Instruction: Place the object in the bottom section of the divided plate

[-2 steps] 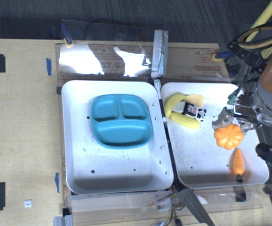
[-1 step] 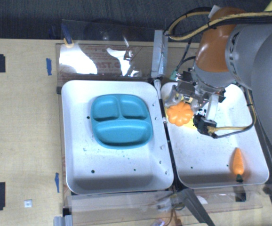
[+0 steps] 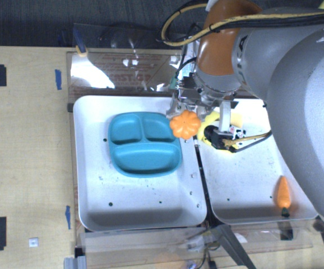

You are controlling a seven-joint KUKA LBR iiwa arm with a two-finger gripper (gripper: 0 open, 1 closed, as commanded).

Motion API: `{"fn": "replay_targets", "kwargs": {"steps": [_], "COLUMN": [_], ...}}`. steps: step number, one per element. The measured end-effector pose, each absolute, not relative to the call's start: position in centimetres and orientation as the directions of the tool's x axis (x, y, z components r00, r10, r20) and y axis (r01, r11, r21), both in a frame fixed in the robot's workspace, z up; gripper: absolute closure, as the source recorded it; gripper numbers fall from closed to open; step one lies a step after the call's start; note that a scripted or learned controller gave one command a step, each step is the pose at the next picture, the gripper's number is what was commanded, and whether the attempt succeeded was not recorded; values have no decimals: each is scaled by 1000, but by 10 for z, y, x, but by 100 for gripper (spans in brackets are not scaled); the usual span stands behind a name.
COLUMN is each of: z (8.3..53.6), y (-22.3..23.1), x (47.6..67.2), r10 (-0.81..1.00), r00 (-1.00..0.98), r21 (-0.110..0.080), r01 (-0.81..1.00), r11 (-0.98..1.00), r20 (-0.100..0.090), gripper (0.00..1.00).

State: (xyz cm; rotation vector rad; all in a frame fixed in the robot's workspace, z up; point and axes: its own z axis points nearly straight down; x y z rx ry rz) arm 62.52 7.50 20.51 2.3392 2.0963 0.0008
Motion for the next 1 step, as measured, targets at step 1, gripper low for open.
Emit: {"fn": "replay_targets", "kwargs": {"steps": [1], "z": [206], "y": [74], "x": [625], "r10": [994], "r00": [110], "r21": [2], "r01": [994], "r11": [-110], "r20": [-1], "gripper": [0]}}
